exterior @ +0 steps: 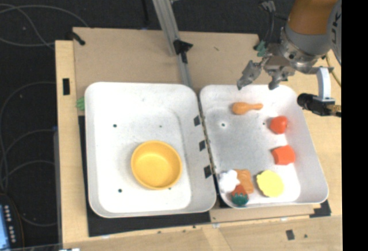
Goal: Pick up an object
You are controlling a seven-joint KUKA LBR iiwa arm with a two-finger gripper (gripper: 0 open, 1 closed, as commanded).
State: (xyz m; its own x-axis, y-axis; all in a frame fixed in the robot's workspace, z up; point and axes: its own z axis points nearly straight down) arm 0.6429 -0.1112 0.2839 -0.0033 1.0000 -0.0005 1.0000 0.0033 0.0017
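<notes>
My gripper (260,78) hangs open over the far edge of the right bin (247,146), with nothing between its fingers. Just in front of it an orange drumstick-shaped toy (246,108) lies in the bin. Down the bin's right side sit a red-orange round piece (278,124) and an orange block (283,155). At the near edge lie a yellow disc (270,184), a small orange piece (245,181), a white lump (229,180) and a dark green bit (239,200). A yellow bowl (156,164) rests in the left bin (115,112).
A grey metal rail (164,11) slants down from the top to the gap between the bins. The bins stand on a brown board (115,54). A black part (313,103) juts out at the right bin's far right corner.
</notes>
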